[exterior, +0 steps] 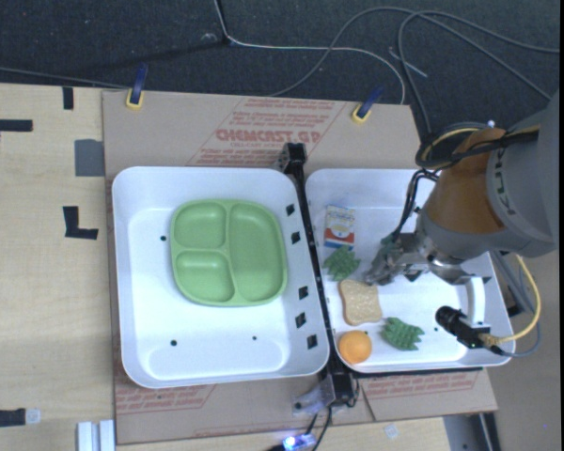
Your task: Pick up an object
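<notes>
The right bin (pixel 376 184) holds a small white carton (pixel 339 225), a dark green leafy piece (pixel 341 264), a slice of toast (pixel 360 302), an orange fruit (pixel 355 347) and a second green leafy piece (pixel 401 333). My gripper (pixel 383 269) hangs low over this bin, just right of the first leafy piece and above the toast's far corner. I see nothing held between its fingers.
The left bin (pixel 141 252) holds a green divided plate (pixel 229 252). A black divider (pixel 307 261) runs between the bins. The arm's grey body and orange band (pixel 470 195) cover the right bin's far right side. Cables lie beyond the bench.
</notes>
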`<action>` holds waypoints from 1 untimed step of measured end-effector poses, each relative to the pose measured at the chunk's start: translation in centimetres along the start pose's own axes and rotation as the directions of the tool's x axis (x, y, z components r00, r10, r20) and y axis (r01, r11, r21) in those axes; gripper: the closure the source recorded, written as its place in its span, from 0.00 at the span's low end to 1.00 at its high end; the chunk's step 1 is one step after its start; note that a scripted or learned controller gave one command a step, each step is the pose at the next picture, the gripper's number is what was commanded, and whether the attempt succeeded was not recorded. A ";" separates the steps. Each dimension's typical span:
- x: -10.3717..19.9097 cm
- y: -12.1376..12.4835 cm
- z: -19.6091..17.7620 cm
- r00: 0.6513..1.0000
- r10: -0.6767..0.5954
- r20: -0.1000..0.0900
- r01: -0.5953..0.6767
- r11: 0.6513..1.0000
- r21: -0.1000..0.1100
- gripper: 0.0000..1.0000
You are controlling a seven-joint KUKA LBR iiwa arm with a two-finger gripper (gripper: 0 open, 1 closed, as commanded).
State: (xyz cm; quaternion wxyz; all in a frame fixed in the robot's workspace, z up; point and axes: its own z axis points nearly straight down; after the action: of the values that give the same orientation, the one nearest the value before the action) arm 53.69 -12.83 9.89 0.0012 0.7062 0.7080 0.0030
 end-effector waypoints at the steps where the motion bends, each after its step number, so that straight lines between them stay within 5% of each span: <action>1: 0.1 -0.1 -6.3 1.000 0.001 0.003 -0.001 1.000 0.002 1.00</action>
State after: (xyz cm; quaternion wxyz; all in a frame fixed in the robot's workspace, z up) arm 53.52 -12.77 16.17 0.0016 0.7066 0.7076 0.0009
